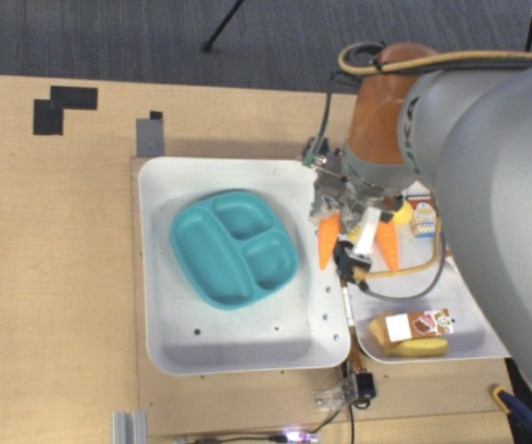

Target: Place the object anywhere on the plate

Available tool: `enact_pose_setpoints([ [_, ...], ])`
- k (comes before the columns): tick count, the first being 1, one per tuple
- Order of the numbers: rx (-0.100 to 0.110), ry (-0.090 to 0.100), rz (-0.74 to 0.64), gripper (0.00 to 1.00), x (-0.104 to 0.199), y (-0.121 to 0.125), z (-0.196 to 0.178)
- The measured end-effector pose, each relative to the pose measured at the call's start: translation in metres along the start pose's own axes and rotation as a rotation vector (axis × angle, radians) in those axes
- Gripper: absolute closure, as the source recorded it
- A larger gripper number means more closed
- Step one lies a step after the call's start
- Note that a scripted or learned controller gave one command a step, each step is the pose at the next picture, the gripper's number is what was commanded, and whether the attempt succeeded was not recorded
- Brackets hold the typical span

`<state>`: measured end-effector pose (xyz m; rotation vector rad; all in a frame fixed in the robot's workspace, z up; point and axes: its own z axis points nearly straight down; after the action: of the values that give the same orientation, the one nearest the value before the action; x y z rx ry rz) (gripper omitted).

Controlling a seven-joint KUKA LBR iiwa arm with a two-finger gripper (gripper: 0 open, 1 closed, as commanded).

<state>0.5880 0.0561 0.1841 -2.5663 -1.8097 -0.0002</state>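
Note:
A teal divided plate lies in the left white bin, left of centre. My gripper hangs over the wall between the two bins, just right of the plate. An orange carrot-shaped object points down from it, its upper end gripped between the fingers, which are shut on it. The carrot sits above the left bin's right rim, a short way from the plate's right edge. A second orange carrot lies in the right bin beside the wrist.
The right bin also holds a small white and red carton, a yellow piece, a brown and white packet and a yellow item. The bulky grey arm covers much of the right bin.

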Motion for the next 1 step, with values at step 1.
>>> enact_pose_setpoints([
  [1, -0.001, 0.000, 0.000, 0.00, -0.0004, 0.0003, -0.0003],
])
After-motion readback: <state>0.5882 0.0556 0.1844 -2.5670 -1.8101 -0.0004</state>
